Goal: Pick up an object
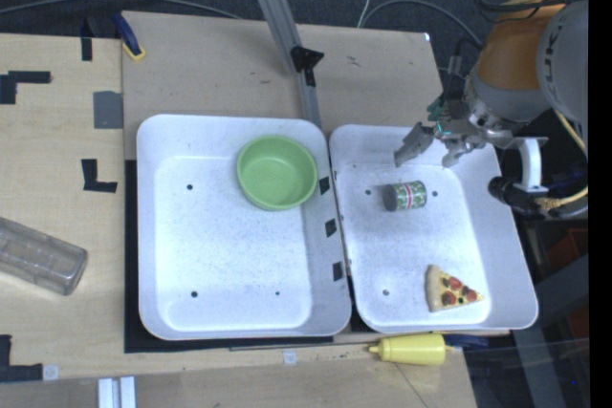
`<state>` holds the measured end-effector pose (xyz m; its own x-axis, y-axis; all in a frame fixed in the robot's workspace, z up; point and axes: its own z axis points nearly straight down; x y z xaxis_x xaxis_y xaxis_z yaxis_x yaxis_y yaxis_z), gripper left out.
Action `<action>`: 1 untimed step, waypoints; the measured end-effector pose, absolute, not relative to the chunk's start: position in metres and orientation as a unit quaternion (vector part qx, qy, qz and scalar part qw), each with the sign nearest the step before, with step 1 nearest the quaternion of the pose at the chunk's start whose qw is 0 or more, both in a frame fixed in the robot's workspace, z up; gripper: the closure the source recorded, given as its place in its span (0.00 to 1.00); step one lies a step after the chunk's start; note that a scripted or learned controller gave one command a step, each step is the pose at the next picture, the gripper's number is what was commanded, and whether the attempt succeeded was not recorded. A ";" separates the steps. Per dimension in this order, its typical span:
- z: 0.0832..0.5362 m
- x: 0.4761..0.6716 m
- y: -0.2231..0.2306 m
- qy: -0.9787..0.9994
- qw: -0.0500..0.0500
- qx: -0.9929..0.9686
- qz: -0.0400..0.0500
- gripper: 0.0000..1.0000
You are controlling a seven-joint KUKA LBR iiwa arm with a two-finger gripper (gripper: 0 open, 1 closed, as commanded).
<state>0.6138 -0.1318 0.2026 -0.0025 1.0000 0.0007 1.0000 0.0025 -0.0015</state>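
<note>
Pincer (431, 148) hangs over the upper part of the right bin (497, 234), fingers spread apart, gripping nothing. A small can (405, 196) lies on its side just below the pincer, apart from it. A pizza slice (451, 289) rests at lower right.

Clear plastic cup (38, 255) lying on bench left; yellow bottle (411, 350) below bins.

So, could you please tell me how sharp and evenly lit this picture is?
In the camera view, light is even and soft; the green bowl and can read clearly, the pizza slice is slightly soft, and the gripper looks a little blurred.
</note>
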 end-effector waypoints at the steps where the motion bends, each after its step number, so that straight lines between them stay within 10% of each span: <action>1: 0.203 0.614 -0.132 -0.708 0.001 -0.706 0.000 0.00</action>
<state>0.6138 -0.1318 0.2026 -0.0026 1.0000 0.0007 1.0000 0.0026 -0.0015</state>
